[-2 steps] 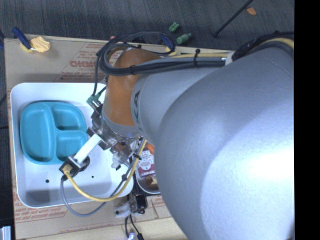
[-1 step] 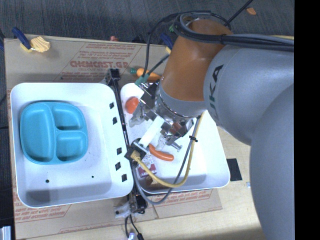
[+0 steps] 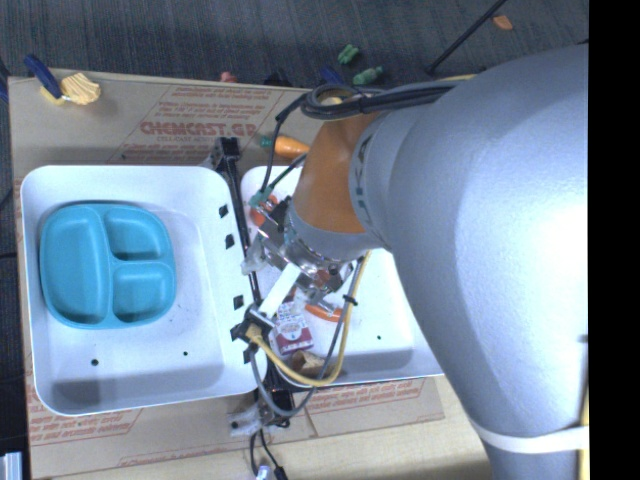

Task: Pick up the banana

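Your gripper [image 3: 292, 313] sits low in the right bin [image 3: 395, 348]; whether it is clenched or released can't be told. A yellow-brown curve just below it (likely the banana [image 3: 306, 366]) lies near the bin's front wall, long axis roughly left-to-right; its tip direction is unclear.

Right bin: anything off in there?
Nothing looks spilled or broken. The arm covers most of the right bin; the gripper is low inside, over small items I can't identify. Blue divided plate sits flat in the left bin.
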Available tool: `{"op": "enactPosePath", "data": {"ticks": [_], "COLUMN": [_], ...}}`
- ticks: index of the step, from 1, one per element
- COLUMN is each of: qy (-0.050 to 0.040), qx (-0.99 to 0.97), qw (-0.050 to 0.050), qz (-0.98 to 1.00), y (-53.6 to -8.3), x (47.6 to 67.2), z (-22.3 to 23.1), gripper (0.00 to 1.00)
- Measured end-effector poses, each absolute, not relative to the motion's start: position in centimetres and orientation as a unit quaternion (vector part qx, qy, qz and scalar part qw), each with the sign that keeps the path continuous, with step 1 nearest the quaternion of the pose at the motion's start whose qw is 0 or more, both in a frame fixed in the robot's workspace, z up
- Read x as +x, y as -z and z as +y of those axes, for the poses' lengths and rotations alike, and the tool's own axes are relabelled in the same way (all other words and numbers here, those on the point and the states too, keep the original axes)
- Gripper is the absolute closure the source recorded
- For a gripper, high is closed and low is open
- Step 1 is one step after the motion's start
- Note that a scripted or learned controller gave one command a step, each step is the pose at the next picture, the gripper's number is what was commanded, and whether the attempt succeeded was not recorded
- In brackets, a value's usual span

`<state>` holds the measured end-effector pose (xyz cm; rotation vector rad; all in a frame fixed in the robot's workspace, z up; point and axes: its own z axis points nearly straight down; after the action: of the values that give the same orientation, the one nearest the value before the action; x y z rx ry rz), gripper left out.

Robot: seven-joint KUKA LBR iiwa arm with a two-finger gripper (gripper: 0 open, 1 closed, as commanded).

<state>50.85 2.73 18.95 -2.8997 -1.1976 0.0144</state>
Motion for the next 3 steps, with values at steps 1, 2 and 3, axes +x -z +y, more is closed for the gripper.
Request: {"op": "enactPosePath", "data": {"ticks": [1, 2, 3], "qy": [-0.0016, -0.0023, -0.0044], "qx": [-0.894, -0.929, -0.973], "qw": [0.001, 0.002, 0.002], "qz": [-0.447, -0.371, -0.23], "y": [-19.1, -19.1, -14.6], "x": [55.2, 54.8, 47.5], "z": [-2.2, 9.1, 11.7], "gripper": [0.0, 0.0, 0.0]}}
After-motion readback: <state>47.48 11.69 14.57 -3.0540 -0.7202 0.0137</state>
